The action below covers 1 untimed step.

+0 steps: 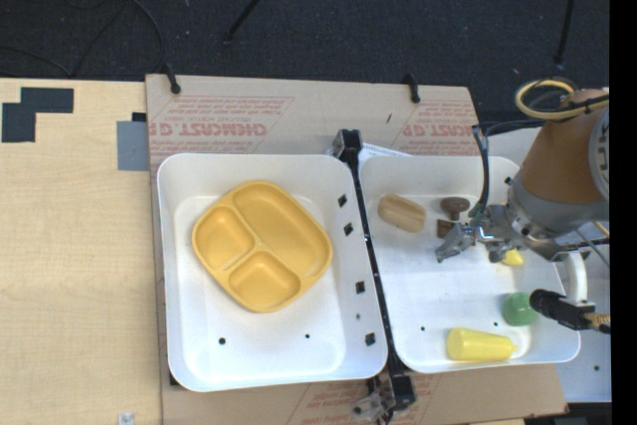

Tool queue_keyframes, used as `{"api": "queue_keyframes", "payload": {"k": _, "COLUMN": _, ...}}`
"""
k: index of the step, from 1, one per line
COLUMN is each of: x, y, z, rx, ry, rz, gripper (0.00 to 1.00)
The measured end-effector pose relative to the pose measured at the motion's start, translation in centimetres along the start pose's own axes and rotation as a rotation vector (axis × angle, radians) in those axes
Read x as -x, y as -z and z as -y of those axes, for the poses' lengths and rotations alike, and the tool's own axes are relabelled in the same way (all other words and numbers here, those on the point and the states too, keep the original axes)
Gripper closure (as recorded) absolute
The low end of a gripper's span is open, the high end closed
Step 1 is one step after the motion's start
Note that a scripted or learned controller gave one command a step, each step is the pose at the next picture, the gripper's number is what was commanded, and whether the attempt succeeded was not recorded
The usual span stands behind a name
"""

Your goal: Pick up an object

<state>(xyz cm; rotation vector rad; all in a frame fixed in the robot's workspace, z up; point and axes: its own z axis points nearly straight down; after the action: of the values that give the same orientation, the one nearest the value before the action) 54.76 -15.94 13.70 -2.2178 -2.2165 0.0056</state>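
1. A grey arm [557,169] reaches in from the right over the right bin [448,299], one of two shallow white bins set side by side on a sheet of printed cardboard [259,119].
2. The gripper [453,242] hangs low over the upper middle of the right bin, pointing toward the divider between the bins. Its metal tip is small and blurred, so it cannot be told how far open it is or whether it holds anything.
3. Five loose things lie in the right bin. A tan block [402,212] rests near the upper left, well apart from the gripper. A small brown piece [455,206] sits just above the gripper, very near it; contact cannot be judged.
4. A small yellow piece [512,258] lies just to the right of the gripper, beneath the wrist. A green ball [518,309] sits near the lower right wall, and a yellow cone [481,344] lies on its side along the near wall, just below and left of the ball.
5. The left bin [199,353] holds a yellow divided tray [261,244], turned at an angle, well apart from the arm.
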Motion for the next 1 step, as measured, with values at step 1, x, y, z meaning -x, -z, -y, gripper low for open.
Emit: {"api": "queue_keyframes", "payload": {"k": 1, "x": -0.06, "y": -5.21, "z": 0.02, "rx": 0.002, "ry": 0.0, "rz": 0.0, "gripper": 0.0}}
